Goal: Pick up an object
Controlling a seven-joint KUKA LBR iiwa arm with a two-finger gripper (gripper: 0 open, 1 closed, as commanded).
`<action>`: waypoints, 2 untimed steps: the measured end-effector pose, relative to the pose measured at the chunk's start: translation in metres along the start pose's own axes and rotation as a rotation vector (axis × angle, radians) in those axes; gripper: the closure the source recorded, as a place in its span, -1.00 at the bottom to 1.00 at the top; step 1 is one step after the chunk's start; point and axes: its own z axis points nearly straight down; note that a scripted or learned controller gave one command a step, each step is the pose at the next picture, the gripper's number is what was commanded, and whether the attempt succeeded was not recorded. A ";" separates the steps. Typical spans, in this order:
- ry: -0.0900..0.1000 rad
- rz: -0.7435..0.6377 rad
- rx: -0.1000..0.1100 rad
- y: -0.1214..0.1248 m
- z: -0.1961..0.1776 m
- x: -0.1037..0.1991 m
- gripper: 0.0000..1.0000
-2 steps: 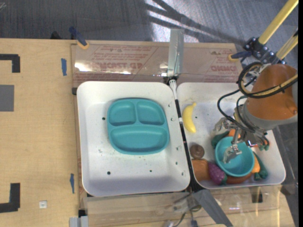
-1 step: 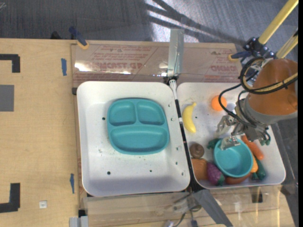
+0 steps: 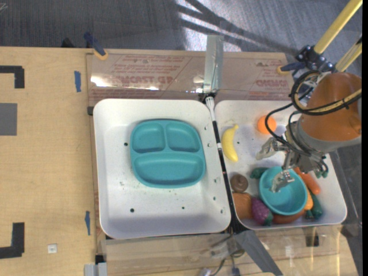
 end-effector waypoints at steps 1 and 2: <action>-0.021 0.061 0.008 0.020 0.006 0.043 -1.00; 0.018 0.172 -0.007 0.072 -0.086 -0.031 -1.00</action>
